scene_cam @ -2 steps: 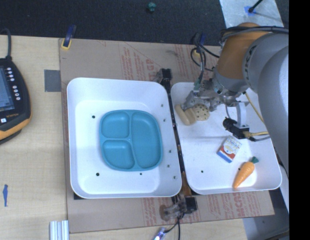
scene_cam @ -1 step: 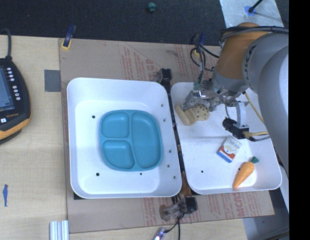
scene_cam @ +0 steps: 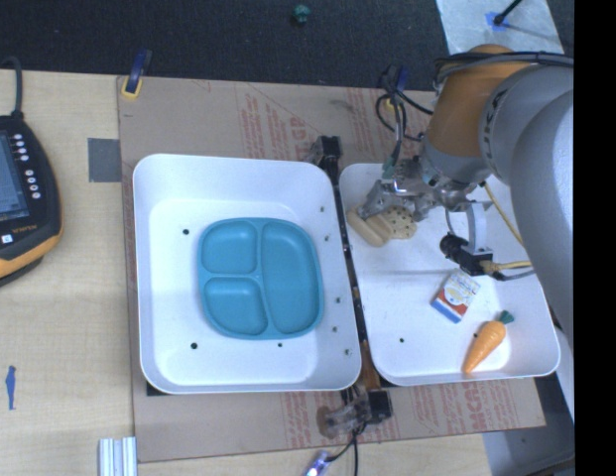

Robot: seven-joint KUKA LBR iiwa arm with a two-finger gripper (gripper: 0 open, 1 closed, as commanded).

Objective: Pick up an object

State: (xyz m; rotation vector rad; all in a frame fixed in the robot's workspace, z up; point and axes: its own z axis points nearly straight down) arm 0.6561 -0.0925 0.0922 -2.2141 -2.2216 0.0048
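My gripper (scene_cam: pixel 389 204) hangs low over the far left corner of the right bin (scene_cam: pixel 417 365). Directly beneath and in front of it lies a tan, biscuit-like piece with small holes (scene_cam: pixel 385 230), and the gripper's tip overlaps its upper edge. A small white carton with red and blue print (scene_cam: pixel 456 297) lies further right in the same bin. An orange toy carrot with a green top (scene_cam: pixel 485 345) rests near that bin's front right corner. The arm's grey body and orange band (scene_cam: pixel 476 97) cover the bin's far right part.
The left bin (scene_cam: pixel 164 191) holds a blue divided plate (scene_cam: pixel 260 276) in its middle. A black and orange teach pendant (scene_cam: pixel 15 201) lies on the bench at the far left. Black cables (scene_cam: pixel 471 256) trail from the wrist over the right bin.
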